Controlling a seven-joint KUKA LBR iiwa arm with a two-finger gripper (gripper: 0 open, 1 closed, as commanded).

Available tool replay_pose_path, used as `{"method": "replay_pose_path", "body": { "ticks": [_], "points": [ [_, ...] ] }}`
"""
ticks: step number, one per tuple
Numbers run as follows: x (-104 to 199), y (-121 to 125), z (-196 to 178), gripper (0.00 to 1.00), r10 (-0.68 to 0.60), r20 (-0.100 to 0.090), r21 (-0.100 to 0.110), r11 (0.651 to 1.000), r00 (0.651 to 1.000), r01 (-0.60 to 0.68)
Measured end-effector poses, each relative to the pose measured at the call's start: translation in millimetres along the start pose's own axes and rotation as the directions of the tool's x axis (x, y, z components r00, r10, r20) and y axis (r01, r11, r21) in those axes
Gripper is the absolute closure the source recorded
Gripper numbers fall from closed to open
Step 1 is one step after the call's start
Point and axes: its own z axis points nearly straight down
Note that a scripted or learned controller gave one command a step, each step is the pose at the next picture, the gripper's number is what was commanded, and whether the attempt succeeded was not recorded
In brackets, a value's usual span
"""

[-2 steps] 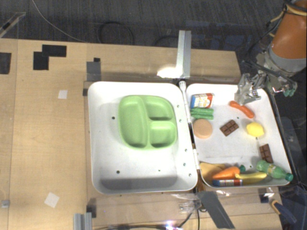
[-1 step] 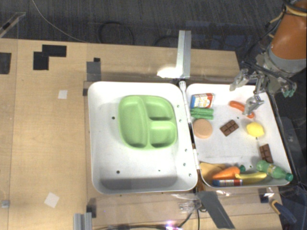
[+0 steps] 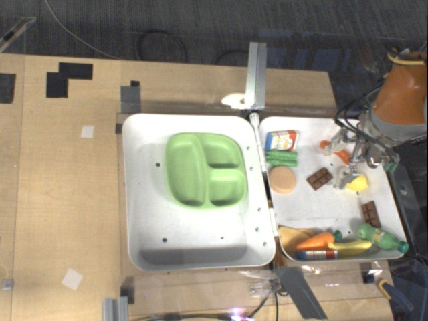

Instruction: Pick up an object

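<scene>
Reaching in from three o'clock, the arm (image 3: 401, 99) hangs its jaws over the right bin (image 3: 304, 206), beside a yellow piece (image 3: 358, 183); their state I cannot tell. Left bin (image 3: 140, 199) holds a green tray (image 3: 204, 169).

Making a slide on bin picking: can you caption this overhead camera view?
KUKA gripper poised over a yellow object in the right bin of toy foods; a green divided plate fills the left bin.

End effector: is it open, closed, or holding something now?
End effector: cannot be told; it sits right by the yellow object in the right bin.
</scene>
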Motion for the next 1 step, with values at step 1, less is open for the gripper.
{"method": "replay_pose_path", "body": {
  "ticks": [1],
  "points": [
    [15.1, 0.3, 12.9, 0.00, 0.115, 0.011, 0.001, 0.993, 0.993, -0.115]
  ]
}}
